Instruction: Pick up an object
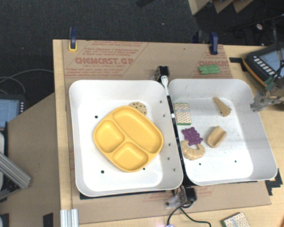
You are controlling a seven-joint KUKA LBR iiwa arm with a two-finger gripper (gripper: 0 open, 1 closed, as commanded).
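**Gripper at the right bin's far right rim**

The grey gripper (261, 102) sits over the right white bin (246, 167); whether it is apart or together cannot be told. In that bin lie a tan wedge (222, 106), tan block (216, 136), purple grape cluster (192, 135) and checked green card (181, 113). The left white bin (83, 126) holds a yellow divided plate (128, 138). The tabletop's cardboard sheet (104, 56) reads "CHEMCAST GP" in red.

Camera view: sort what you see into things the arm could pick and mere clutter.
Could be picked:
yellow divided plate
cookie
purple grapes
two bread pieces
patterned card

Clutter:
green item on the bench
blue clamps
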